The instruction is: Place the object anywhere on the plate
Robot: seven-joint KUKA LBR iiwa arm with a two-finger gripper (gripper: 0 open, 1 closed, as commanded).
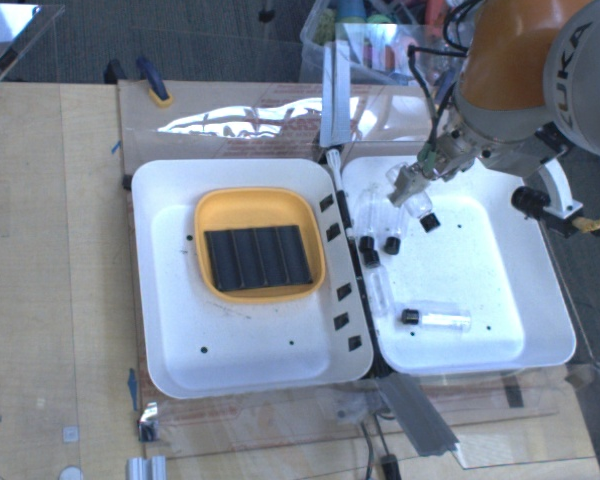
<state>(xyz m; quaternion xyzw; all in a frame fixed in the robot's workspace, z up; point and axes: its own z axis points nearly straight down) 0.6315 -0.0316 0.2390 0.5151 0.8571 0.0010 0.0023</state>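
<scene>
While blurred over the right bin, gripper: jaw state cannot be told
Tubes: clear, faintly seen right of plate

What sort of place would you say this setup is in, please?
Most likely a robotics lab. A grey and orange arm reaches over two white bins on a wooden bench, a yellow plate sits in one, and a crate of assorted items stands behind.

A matt yellow plastic plate holding a ribbed black insert is seen in the smooth white plastic left bin. Beside that bin, pale wood-grained counter is seen; right of the plate, clear plastic tubes with black caps.
</scene>
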